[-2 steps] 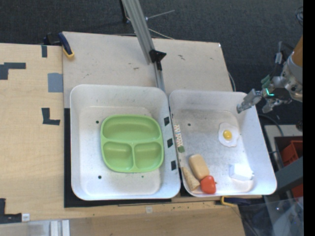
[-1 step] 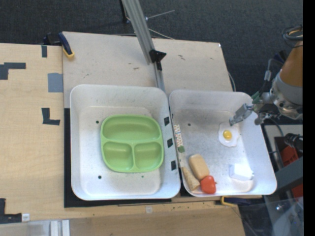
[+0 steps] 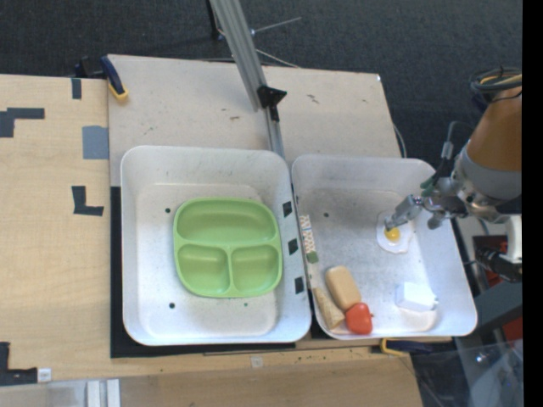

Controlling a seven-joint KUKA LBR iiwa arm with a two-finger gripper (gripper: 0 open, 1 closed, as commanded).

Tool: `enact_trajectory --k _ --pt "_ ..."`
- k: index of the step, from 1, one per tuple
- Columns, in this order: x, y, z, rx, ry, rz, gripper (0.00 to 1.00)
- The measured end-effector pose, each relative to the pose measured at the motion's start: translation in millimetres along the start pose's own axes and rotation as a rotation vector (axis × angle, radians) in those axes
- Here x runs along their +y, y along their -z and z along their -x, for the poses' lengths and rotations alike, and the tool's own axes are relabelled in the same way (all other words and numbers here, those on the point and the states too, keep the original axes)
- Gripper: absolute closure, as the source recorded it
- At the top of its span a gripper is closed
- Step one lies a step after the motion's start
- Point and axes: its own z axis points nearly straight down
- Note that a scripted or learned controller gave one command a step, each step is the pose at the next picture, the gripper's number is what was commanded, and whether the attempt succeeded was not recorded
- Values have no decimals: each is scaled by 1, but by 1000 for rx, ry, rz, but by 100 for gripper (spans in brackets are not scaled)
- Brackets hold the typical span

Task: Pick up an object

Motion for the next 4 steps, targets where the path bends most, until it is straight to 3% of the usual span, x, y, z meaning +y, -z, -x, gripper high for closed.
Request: enact_trajectory --k 1,2,4 --pt "-8 -49 -7 1 0 -1 0" --pt "-6 -36 -7 0 2 4 100" --pt "4 72 -7 -2 1 10 100"
